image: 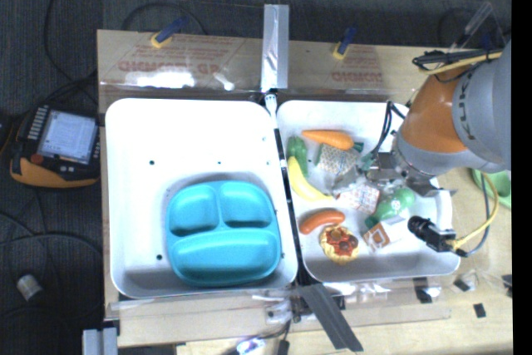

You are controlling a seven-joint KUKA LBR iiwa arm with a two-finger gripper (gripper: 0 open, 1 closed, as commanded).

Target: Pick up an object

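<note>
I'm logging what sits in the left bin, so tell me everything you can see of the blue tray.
The blue tray is a turquoise, plastic-looking plate with rounded corners, divided into three compartments: two smaller ones along its far side and one wide one nearer the camera. It lies flat, open side up, on the floor of the left bin, toward that bin's near right corner, close to the wall shared with the right bin. Nothing lies in its compartments.
</note>
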